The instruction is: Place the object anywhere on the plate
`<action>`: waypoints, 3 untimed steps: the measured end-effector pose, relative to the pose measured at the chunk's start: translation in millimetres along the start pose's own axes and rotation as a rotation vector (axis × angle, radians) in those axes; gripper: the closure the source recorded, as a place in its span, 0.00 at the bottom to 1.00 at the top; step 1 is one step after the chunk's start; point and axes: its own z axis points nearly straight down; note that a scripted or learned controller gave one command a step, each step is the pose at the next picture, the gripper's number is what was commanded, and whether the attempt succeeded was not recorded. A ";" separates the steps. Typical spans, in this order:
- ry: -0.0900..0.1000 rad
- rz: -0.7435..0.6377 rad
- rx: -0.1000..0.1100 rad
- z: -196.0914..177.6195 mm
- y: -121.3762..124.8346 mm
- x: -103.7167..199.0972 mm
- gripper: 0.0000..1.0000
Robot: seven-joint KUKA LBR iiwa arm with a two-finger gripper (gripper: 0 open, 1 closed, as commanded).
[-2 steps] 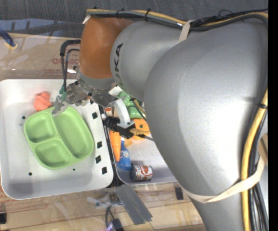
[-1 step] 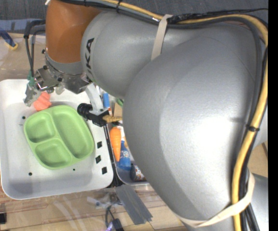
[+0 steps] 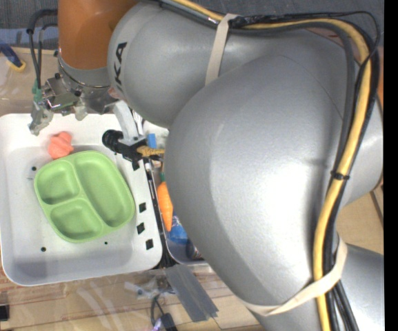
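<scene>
Gripper [image 3: 41, 119] above left bin's [image 3: 12, 254] far corner, jaw state indeterminable; pink object [image 3: 60, 144] beside green plate [image 3: 83, 195], touching rim

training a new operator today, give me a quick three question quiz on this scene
1. True or false: the pink object lies in a compartment of the green plate.
2. How many compartments does the green plate have?
3. The end effector is: A) above the left bin's far corner, near the pink object; B) over the plate's middle; C) over the right bin.

Key: 1. False, it lies on the bin floor at the plate's far edge. 2. Three. 3. A.
</scene>
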 end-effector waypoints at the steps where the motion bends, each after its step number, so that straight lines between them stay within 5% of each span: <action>1: 0.000 -0.019 0.002 -15.6 -18.6 4.5 0.00; 2: 0.001 -0.267 0.003 70.5 10.9 -7.2 0.00; 3: 0.000 -0.173 0.001 21.1 -32.0 7.8 0.00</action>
